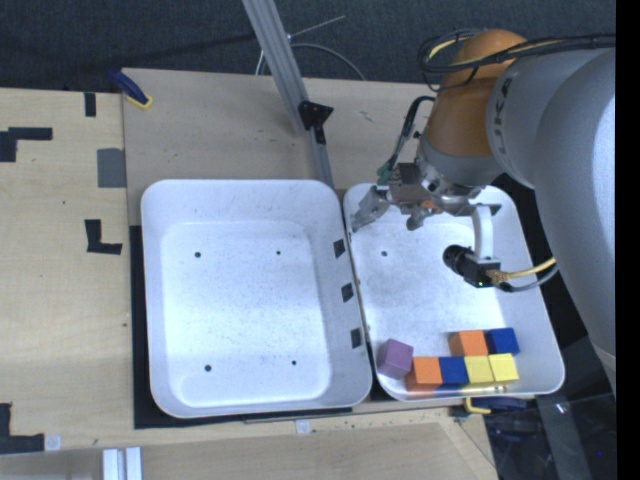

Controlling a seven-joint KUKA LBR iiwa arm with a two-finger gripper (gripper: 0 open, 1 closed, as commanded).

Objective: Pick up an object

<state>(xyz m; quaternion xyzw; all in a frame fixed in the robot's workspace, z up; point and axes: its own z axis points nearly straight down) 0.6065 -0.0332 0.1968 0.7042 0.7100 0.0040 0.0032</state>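
The gripper (388, 208) is seen over the far end of the right bin (530, 268), near the wall shared with the left bin (160, 268). Its fingers are spread and nothing is held between them. At the near end of the right bin, well apart from the gripper, the blocks are gathered: a purple block (396, 356), two orange blocks (427, 370), two blue blocks (502, 341), and two yellow blocks (479, 370), lying touching in a cluster.
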